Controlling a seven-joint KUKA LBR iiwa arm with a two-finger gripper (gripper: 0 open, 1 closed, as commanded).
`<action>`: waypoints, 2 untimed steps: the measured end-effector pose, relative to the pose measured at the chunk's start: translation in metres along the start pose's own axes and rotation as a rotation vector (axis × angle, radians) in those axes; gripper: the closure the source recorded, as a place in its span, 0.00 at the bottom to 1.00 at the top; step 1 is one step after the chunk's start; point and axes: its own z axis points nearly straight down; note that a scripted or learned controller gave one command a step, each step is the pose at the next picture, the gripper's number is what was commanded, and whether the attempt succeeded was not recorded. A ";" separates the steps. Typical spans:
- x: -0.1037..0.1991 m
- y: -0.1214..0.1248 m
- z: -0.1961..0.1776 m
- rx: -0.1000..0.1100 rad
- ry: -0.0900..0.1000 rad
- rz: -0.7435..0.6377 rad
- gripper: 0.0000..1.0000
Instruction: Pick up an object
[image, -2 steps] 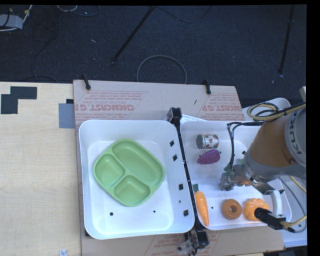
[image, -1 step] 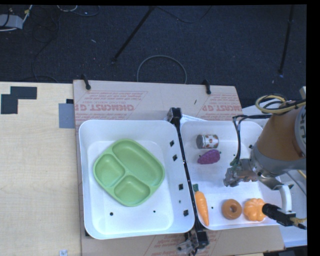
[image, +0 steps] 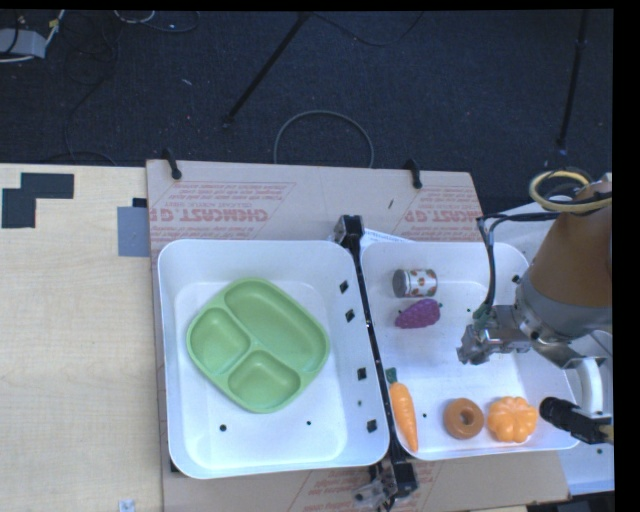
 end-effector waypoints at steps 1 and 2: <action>-0.001 0.000 -0.029 0.000 0.000 0.000 1.00; 0.046 0.021 -0.040 0.002 0.001 -0.004 1.00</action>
